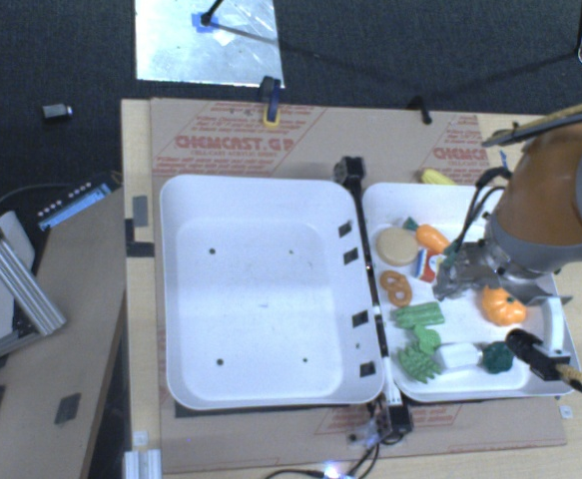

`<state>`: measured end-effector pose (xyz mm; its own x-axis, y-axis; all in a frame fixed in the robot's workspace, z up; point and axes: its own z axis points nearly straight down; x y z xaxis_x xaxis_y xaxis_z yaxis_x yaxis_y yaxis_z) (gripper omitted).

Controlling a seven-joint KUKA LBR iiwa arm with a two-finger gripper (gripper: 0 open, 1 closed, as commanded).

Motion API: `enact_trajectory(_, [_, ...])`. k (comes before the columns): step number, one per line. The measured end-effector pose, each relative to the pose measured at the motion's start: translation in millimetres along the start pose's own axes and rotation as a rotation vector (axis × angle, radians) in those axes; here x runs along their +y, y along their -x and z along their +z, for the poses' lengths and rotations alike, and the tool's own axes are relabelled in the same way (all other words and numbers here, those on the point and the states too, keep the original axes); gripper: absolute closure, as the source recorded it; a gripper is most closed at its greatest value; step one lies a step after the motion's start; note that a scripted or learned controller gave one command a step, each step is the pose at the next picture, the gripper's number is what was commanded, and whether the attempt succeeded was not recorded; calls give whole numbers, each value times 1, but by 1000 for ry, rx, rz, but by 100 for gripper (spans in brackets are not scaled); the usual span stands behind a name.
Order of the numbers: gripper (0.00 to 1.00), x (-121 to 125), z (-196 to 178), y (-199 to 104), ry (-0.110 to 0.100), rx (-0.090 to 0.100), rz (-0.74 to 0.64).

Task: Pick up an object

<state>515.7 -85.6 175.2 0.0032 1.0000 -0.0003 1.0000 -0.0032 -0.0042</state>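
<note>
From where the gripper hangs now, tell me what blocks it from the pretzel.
Nothing visible does. The gripper hangs over the right bin, just right of the pretzel. A tan disc lies above the pretzel and a green piece below it, both close beside.

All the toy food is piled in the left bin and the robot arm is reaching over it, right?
Not quite. The toy food is piled in the right bin, not the left one, and the robot arm is reaching over it there. The camera view shows this.
</note>
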Motion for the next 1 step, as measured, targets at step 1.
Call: enact_trajectory(1, [100, -13, 85, 1, 7, -1, -2])
